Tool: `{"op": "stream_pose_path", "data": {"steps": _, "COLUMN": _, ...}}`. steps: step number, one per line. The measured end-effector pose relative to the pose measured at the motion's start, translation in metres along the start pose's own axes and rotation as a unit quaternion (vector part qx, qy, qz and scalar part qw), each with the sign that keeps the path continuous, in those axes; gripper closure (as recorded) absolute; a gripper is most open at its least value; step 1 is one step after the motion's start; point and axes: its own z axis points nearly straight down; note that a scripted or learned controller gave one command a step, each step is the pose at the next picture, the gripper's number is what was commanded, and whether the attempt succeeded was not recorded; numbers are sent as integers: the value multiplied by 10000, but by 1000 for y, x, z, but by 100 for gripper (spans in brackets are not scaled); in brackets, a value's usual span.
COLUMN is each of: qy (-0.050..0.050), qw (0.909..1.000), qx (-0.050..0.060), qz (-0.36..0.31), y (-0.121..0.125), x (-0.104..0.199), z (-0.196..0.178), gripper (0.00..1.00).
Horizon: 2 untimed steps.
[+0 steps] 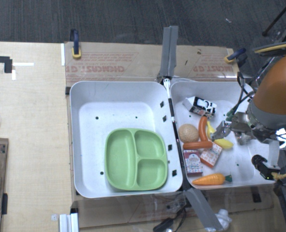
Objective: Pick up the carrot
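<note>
Now carrot lies near-left of end effector, long axis left-right, at right bin's near edge; end effector's opening: cannot tell

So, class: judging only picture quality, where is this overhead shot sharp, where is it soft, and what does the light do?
In the camera view, lighting is even and diffuse; the green plate and carrot are fairly sharp with faint shadows. The left bin is bright white, near washed out. The gripper area is cluttered and soft, so detail there is hard to read.
</note>
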Motion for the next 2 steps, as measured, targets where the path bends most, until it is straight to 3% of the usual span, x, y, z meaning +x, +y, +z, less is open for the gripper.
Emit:
{"op": "stream_pose_path", "data": {"steps": 1, "qy": -5, "qw": 9979, "qx": -17, "qz": -644, "y": -2, "x": 53, "z": -35, "gripper": 0}}
{"op": "stream_pose_path", "data": {"steps": 2, "qy": -6, "qw": 9789, "qx": -9, "qz": -2044, "y": 32, "x": 37, "z": 6, "gripper": 0}}
